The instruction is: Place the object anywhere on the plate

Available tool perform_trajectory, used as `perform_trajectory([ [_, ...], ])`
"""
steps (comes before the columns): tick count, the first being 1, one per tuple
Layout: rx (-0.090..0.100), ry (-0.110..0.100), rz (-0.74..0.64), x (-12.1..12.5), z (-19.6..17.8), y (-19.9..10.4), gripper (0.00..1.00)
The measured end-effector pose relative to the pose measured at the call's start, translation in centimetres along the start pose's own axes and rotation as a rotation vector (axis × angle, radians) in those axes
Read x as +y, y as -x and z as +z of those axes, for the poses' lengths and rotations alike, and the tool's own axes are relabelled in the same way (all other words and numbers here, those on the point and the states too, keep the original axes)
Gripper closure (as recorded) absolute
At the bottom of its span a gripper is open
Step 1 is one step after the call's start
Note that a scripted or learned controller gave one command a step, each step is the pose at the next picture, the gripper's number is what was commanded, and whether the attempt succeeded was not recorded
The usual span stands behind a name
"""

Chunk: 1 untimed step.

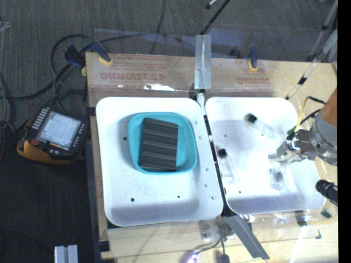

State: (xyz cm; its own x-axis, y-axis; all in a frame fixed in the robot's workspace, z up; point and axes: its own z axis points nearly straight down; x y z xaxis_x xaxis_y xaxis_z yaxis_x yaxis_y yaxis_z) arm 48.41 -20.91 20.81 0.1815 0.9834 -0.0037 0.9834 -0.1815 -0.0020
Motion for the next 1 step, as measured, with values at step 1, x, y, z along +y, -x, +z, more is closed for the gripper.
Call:
perform_trajectory([
  [1, 0.000, 0.000, 0.000, 0.01, -0.01, 0.00, 0.00],
])
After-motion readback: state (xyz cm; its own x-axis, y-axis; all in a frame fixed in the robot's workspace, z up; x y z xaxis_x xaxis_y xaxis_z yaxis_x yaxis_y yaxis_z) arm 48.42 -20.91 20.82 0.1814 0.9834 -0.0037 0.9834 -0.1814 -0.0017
